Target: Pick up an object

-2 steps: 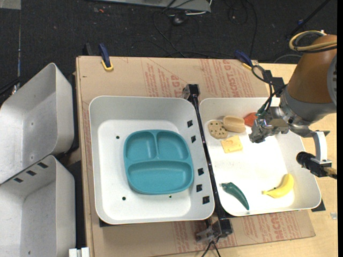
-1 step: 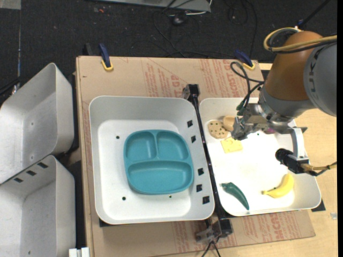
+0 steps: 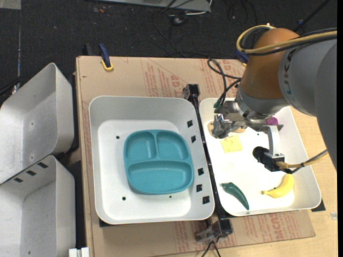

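Cardboard-topped surface [image 3: 161,74] bears faint red printing I cannot read. My grey arm [image 3: 300,63] reaches across the right white bin [image 3: 305,143]. The teal divided plate [image 3: 158,162] fills the left white bin [image 3: 102,159]. Open floor surrounds the yellow banana [image 3: 281,188], green pepper [image 3: 236,193] and yellow note [image 3: 231,144]. My tool [image 3: 221,123] hangs near the note; grip state unclear.

You have a yellow banana [image 3: 281,187], a dark green pepper [image 3: 236,193] and a yellow sticky note [image 3: 231,144] lying flat in the right bin [image 3: 300,143].
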You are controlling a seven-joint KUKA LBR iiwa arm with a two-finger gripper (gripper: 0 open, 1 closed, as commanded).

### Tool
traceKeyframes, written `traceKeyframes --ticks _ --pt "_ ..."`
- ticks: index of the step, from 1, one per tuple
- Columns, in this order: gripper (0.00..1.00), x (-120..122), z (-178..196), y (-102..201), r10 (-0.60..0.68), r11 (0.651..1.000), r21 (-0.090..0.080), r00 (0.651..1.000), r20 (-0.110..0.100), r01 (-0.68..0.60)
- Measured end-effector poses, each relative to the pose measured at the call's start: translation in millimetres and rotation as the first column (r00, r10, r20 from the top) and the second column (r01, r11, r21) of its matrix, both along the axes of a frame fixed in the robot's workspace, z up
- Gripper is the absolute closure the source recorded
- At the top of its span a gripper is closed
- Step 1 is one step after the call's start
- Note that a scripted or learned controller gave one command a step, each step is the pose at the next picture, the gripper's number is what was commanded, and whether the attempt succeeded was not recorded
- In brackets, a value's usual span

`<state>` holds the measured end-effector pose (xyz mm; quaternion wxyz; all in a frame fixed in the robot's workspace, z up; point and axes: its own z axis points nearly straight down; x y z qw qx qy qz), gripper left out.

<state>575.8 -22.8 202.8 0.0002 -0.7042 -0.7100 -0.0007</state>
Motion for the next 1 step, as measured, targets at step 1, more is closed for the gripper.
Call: traceKeyframes --ticks 1 --pt "1.00 9.9 0.4 51.4 0.000 1.000 0.000 1.000 0.001 0.000"
